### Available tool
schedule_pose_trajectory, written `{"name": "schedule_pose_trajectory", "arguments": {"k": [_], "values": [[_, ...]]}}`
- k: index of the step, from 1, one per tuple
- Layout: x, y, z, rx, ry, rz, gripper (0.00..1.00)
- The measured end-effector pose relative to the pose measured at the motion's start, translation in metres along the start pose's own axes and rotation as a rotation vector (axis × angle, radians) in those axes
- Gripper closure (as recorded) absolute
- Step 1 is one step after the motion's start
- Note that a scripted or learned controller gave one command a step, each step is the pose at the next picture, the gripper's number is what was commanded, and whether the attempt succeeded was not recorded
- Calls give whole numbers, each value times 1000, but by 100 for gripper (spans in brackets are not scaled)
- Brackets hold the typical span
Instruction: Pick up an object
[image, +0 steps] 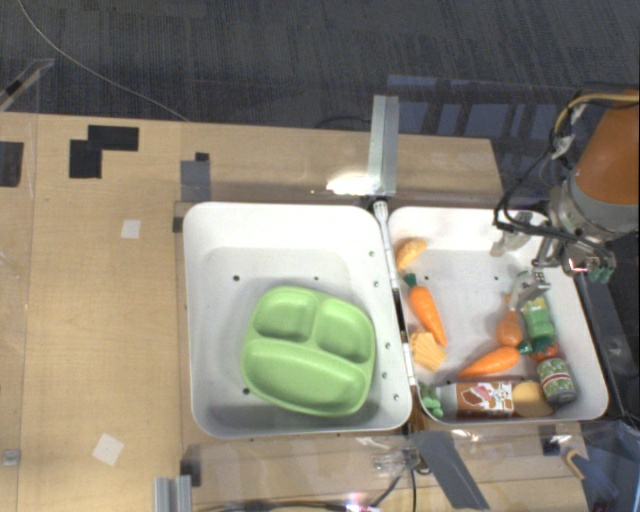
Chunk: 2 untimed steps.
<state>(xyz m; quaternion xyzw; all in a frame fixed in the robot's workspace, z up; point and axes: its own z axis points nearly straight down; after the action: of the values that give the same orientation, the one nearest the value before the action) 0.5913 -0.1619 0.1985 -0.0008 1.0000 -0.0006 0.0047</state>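
1. The claw (530, 292) hangs over the upper right part of the right bin (460, 235), its tip just above a small green box (539, 320); I cannot tell how it is set, since the wrist and cabling hide the tip, and nothing is seen held in it.
2. The things to pick lie crowded along the right bin's near and right sides: the green box, an orange ball (510, 328) touching it, a carrot (491, 361) just below, a green can (556, 380), a brown carton (485, 397) lying flat against the near wall, and a yellowish piece (533, 399) beside it.
3. The crowding is the main risk; a descent on the green box may land on the ball or the can as well, so the claw may wedge between neighbours and close on nothing, or shove them aside.
4. The ball is round and may roll or squirt out under a squeeze; the can, tilted, may tip.
5. The right wall is near; a slightly off approach could strike the rim.
6. A second carrot (427, 311) and a yellow wedge (428, 351) lie apart near the divider, freer targets; the green tray (309, 349) in the left bin (210, 300) is broad and shallow, likely too wide to grip.
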Motion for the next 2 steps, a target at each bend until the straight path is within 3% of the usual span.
{"name": "schedule_pose_trajectory", "arguments": {"k": [1,2], "values": [[11,-25,101,1,-2,-58,0],[35,-13,108,3,-12,-310,0]]}}
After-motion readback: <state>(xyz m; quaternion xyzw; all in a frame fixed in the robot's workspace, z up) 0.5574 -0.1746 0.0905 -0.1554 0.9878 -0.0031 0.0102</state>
